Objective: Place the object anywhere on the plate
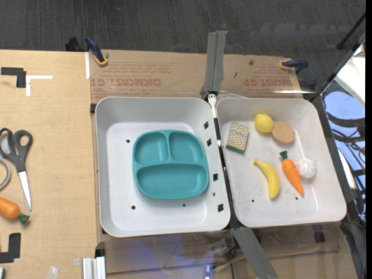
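Note:
A teal plate (171,164) with three compartments lies in the left white bin (110,173); nothing rests on it. The right white bin (325,208) holds several items: a yellow banana (269,178), an orange carrot (292,175), a yellow lemon (264,123), a tan round piece (283,132), a small patterned box (237,138) and a white crumpled ball (306,168).
On the wooden bench at left lie scissors (19,161) and another carrot (10,209). Cardboard (151,77) sits behind the bins, with blue clamps (96,50) at its corners. A grey divider bar (215,60) stands between the bins at the back.

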`<state>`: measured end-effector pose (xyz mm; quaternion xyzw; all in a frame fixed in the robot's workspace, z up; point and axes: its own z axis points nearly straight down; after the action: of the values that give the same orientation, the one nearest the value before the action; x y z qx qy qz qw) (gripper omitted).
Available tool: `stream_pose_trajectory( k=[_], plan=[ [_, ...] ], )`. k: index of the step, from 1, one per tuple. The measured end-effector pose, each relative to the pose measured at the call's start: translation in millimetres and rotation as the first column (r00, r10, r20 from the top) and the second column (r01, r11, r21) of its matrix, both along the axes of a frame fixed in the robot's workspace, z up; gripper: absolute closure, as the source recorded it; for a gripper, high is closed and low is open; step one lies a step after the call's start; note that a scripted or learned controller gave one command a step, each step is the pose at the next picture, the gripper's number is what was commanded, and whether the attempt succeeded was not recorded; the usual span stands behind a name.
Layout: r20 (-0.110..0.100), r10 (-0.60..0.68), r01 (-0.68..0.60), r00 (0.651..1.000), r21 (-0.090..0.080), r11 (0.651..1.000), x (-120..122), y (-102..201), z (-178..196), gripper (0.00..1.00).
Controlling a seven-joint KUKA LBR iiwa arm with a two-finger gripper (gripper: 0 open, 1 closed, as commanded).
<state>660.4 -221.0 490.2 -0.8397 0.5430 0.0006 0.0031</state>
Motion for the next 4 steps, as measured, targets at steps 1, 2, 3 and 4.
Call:
stream_pose_trajectory(
  k=[1,2,3,4],
  plan=[
    [0.002,-0.004,0.004,1.000,0.006,1.000,2,1,7,1.00],
    [0.004,-0.008,0.008,1.000,0.012,1.000,3,1,14,1.00],
    [0.006,-0.012,0.012,1.000,0.018,1.000,5,2,22,1.00],
    [0.008,-0.016,0.016,1.000,0.024,1.000,6,2,29,1.00]
  ],
)
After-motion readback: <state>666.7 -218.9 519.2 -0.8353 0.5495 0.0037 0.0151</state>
